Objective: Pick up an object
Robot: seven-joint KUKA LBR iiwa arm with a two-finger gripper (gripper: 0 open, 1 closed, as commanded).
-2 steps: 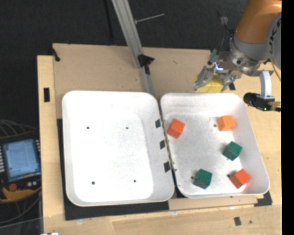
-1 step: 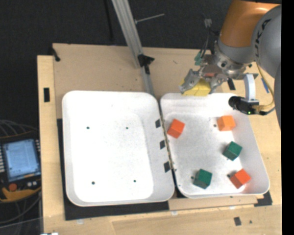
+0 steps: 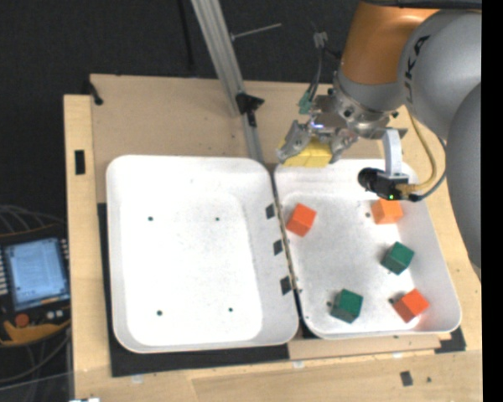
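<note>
My gripper [image 3: 316, 146] hangs over the far left corner of the right bin [image 3: 365, 329]. A yellow block [image 3: 310, 157] shows between its two fingers, and they are closed on it. Loose in the right bin lie an orange block [image 3: 301, 219] near the left wall, a second orange block [image 3: 386, 212] at the right, a green block [image 3: 397, 258], another green block [image 3: 346, 305] at the front, and an orange-red block [image 3: 411, 304] in the front right corner.
The left bin [image 3: 126, 224] sits beside the right one, with a thin ridge between them. A slanted metal post [image 3: 222, 57] rises behind the bins, close to my gripper. A handheld screen [image 3: 33, 275] rests off the bench at the left.
</note>
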